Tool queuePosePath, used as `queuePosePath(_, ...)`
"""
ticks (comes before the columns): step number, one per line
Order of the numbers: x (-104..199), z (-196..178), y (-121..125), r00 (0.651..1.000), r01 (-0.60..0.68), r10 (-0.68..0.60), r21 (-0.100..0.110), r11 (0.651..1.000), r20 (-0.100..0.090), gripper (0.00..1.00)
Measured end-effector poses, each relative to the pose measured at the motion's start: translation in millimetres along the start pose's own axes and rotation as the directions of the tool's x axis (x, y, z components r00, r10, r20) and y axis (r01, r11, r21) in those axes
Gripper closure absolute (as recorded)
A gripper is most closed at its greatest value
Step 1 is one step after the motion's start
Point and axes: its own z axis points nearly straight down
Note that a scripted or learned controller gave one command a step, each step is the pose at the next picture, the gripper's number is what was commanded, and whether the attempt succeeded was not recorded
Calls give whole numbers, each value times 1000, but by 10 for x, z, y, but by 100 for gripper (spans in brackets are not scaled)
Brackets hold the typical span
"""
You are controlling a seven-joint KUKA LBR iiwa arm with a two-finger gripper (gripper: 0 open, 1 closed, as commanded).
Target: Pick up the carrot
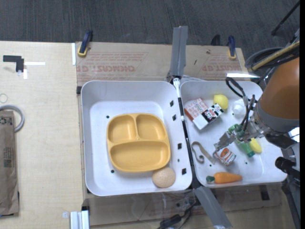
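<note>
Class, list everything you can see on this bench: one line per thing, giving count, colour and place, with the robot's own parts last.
Bins: 2, white, side by side on the bench.
Plate: 1, yellow, three compartments, in the left bin.
Round bun-like item: 1, tan, left bin's near edge, beside the plate.
Carrot: 1, orange with green top, right bin's near edge.
Lemon: 1, yellow, right bin's far side.
Carton: 1, red and white, right bin.
Black-and-white box: 1, beside the carton.
Small can: 1, red and white, under the gripper.
Clamps: 2, blue and yellow, on the cardboard behind the bins.
Arm: 1, grey with orange band, right.
Gripper: 1, metal, above the right bin.
</note>
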Motion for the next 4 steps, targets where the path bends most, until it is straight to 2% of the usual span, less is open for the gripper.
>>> queuePosePath(1,477,79,840,994,107,-107,-2,994,0,0)
queuePosePath(2,-175,79,920,1000,12,-12,-2,1000,1,0)
queuePosePath(3,-316,-232,1272,941,337,-337,-4,941,4,0)
queuePosePath(4,184,-816,1225,969,249,-249,-4,969,2,0)
